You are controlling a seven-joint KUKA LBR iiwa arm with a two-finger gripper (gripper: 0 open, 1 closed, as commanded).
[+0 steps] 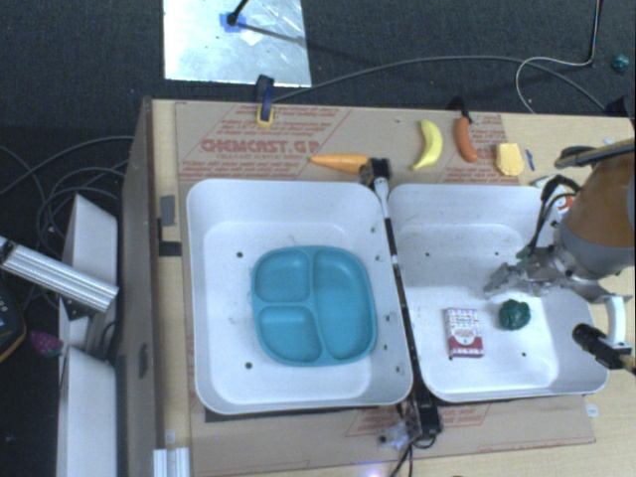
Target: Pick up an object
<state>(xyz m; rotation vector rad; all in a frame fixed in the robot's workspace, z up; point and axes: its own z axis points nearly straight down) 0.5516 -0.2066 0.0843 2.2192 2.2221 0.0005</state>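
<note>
The gripper [519, 278] hangs over the right bin [437, 217]; whether it is open or closed cannot be told. Nothing visibly sits in it. A dark green object [514, 314] lies just at its 6 o'clock, a small red-and-white box [463, 332] toward 8 o'clock. The left bin [224, 217] holds a blue divided tray [312, 302].

arm [602, 217] cut off at right edge, tool [517, 278] fingers blurred

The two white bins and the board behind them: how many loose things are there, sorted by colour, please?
Blue: 1, the blue divided plastic plate
Red and white: 1, the small red-and-white box
Green: 1, the dark green round lump
Orange: 2, carrot, sausage
Yellow: 2, banana, cheese wedge
Total: 7
</note>
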